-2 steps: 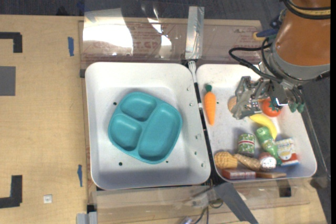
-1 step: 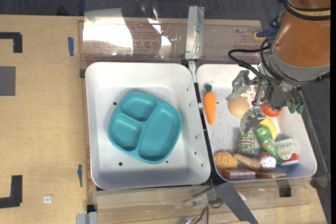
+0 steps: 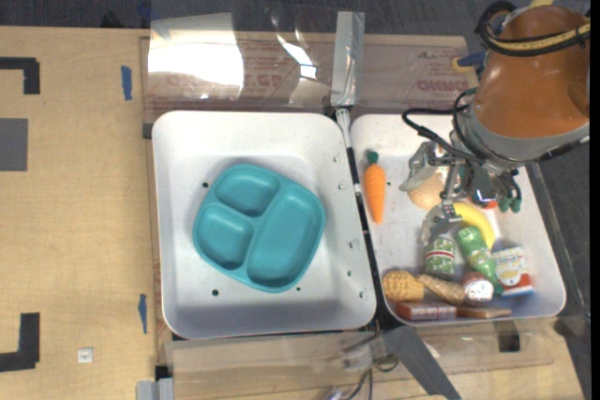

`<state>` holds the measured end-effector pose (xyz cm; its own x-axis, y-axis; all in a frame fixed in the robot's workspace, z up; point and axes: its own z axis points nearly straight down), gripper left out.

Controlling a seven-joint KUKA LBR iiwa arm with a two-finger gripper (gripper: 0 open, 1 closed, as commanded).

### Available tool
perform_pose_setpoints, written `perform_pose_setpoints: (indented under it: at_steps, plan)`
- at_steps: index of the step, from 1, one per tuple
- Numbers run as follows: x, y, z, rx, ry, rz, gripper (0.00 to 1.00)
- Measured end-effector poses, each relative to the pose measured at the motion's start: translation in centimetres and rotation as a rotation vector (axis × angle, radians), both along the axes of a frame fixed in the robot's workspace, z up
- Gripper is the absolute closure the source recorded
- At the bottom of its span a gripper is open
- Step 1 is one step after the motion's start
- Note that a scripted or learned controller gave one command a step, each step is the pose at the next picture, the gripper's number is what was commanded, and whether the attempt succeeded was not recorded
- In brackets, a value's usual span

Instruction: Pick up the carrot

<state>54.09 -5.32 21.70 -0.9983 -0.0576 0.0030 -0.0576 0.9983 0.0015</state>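
Camera view: gripper [image 3: 448, 194] right of carrot [image 3: 374, 186], apart.

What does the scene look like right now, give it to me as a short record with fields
carrot: carrot lies in the right bin, near its left wall, green top pointing away from the camera
gripper: gripper hangs over the right bin, to the right of the carrot, apart from it
left bin: left bin holds a teal divided plate
other items: pile of toy foods at the right bin's near end

Orange wrist band [image 3: 530, 70], black cables, metallic tool [image 3: 450, 192].
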Motion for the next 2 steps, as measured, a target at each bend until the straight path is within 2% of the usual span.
perform_pose_setpoints:
  at_steps: [1,2]
  plan:
    - [4.5,-4.8,-7.2,0.000,-0.006,0.221,0.00]
    - [5.9,-4.2,-11.8,-0.001,-0.013,0.129,0.00]
